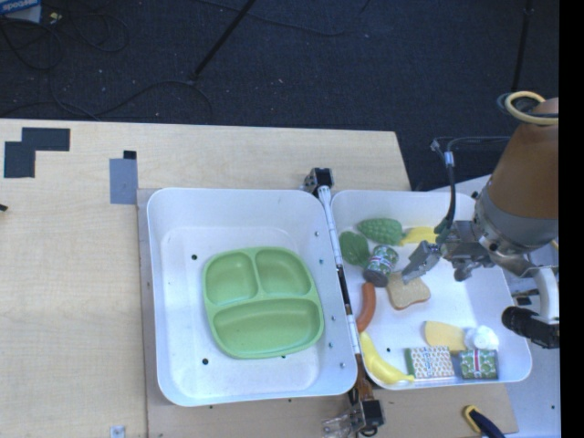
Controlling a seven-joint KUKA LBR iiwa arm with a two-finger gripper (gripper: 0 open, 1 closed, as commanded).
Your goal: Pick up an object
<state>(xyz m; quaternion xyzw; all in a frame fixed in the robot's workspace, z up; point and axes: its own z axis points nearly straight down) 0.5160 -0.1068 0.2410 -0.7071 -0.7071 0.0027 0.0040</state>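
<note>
Closest to me, at the front of the right bin (pixel 520 359), lie two small printed packets (pixel 453 363) side by side, with a white lump (pixel 482 338) and a yellow cheese wedge (pixel 443 335) just behind them. A banana (pixel 380 363) curves along the bin's front left corner. Next to it, an orange hot dog (pixel 367 305) lies along the left wall.

A bit farther back sits a piece of toast (pixel 408 292). The claw (pixel 422 261) hangs right over its back edge, and I cannot tell how wide it is open or if it has hold of anything. A little tin can (pixel 380 263) lies just to the left of the claw. Behind that are two bumpy green veggies (pixel 370 237) and a bit of something yellow (pixel 420 234).

In the left bin (pixel 164 290) sits a green tray (pixel 263 301) with three sections.

Both bins stand on the wooden worktop (pixel 68 290). At its far left are some dark blue patches (pixel 36 149).
</note>
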